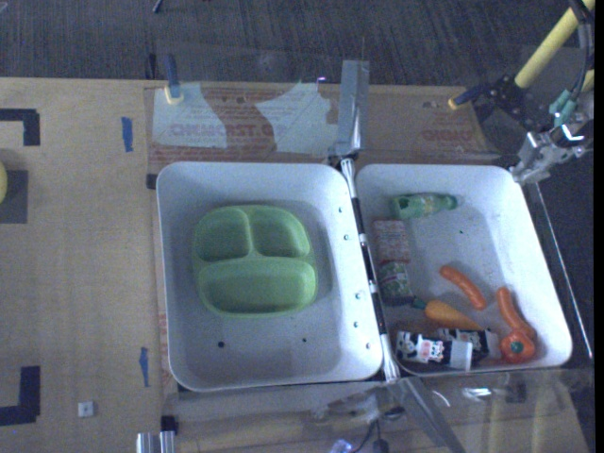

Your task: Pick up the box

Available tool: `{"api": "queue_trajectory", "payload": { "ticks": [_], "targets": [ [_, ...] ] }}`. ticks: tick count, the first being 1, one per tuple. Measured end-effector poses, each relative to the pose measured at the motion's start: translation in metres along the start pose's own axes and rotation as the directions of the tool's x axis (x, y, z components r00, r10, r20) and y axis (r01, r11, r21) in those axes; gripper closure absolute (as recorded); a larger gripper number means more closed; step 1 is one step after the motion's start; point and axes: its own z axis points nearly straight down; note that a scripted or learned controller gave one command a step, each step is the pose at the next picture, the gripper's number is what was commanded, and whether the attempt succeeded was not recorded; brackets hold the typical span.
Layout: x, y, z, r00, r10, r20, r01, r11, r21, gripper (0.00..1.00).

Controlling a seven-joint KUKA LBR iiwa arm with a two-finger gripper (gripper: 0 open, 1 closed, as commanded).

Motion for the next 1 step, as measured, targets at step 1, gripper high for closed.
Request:
{"api": "queue_trajectory", "payload": {
  "ticks": [1],
  "targets": [
    [-0.0883, -0.0217, 0.1353, 0.983, -0.181, 0.000, 0.181, 0.983, 0.000, 1.00]
  ]
}}
